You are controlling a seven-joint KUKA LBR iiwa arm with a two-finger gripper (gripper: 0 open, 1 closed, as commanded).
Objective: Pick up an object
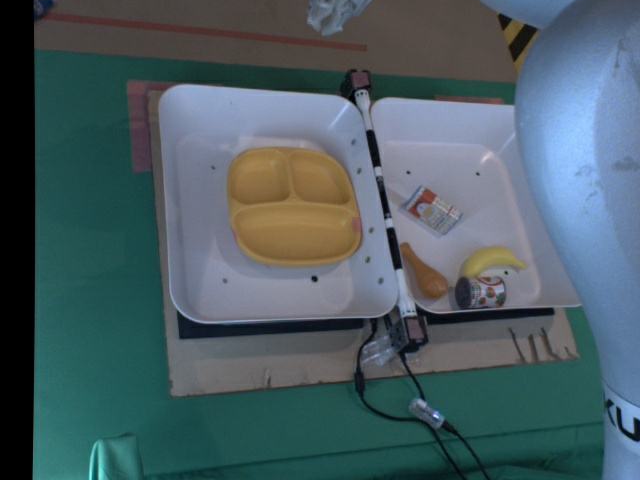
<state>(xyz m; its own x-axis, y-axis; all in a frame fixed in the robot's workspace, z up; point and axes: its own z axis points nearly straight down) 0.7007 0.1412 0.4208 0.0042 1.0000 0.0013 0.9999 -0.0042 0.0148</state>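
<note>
My gripper [338, 3] hangs high at the top edge of the view, above the brown floor behind the bins and well away from every object. The right bin [450, 128] holds a small white and orange box [431, 210] near its middle. An orange drumstick-shaped toy [424, 271] lies by the bin's left wall. A yellow banana [492, 260] and a small can [480, 292] on its side sit close together at the front. In the left bin [200, 128] lies a yellow divided plate [292, 206].
The grey arm [585, 168] fills the right side of the view and hides the right bin's right rim. A black-and-white divider bar [378, 183] runs between the bins. Cables [400, 393] trail over the green bench in front.
</note>
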